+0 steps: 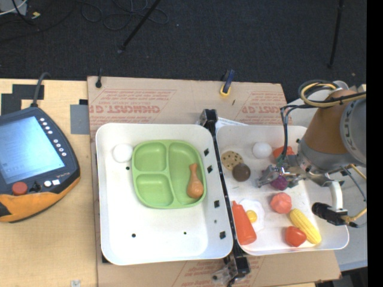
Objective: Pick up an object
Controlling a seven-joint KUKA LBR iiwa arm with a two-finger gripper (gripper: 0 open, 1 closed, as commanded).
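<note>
The gripper (272,176) is hovering in the middle of the right bin (328,243), jaws apart, gripping nothing. A purple piece (279,182) is lying just beside them toward the bin's near edge, with a brown ball (241,172) farther left.

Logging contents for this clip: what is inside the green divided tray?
The green tray in the left bin holds one orange-brown drumstick in its right compartment. Whatever lies beneath the drumstick is covered.

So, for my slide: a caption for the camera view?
Gripper over purple toy in right bin; green tray in left bin.
</note>
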